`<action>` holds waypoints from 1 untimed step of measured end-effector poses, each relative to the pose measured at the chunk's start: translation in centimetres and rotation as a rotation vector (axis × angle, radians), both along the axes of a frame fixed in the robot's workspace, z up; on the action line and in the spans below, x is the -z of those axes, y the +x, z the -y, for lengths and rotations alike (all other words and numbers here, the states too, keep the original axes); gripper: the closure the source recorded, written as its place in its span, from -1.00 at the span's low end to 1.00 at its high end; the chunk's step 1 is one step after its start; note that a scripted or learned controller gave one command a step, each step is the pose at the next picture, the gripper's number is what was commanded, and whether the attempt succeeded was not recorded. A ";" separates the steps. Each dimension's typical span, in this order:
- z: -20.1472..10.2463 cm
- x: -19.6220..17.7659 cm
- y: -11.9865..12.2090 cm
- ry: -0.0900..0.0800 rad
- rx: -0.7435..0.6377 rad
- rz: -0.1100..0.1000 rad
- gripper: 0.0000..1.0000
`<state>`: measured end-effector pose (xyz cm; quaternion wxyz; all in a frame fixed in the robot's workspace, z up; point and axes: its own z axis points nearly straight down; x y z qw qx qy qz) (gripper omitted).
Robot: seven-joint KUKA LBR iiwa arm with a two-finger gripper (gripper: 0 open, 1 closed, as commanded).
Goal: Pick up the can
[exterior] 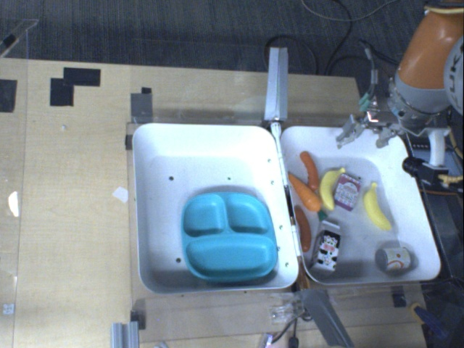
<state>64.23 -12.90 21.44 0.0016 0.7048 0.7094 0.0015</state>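
My fingers [366, 130] are spread wide and hold nothing. They hang over the back edge of the right bin [432, 268], far from what I want.

The can [394, 258] lies on its side in the front corner of that bin, on the far side of the banana [377, 207] from me — well apart from my fingers. Its round end faces up at the camera, I think.

To do this well, I go over the banana and stop right above the can. A can on its side likes to roll, so I turn my wrist until my fingers close across its round body, not along it. The bin's wall is just beside the can — I must leave room for one finger there. Then I go straight down, squeeze softly, and lift slowly.

The small box [347, 191] and the milk carton [328, 249] sit near the banana too, clear of my way.
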 end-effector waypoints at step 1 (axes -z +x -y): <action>-0.8 12.6 -1.6 0.000 0.159 0.005 -1.00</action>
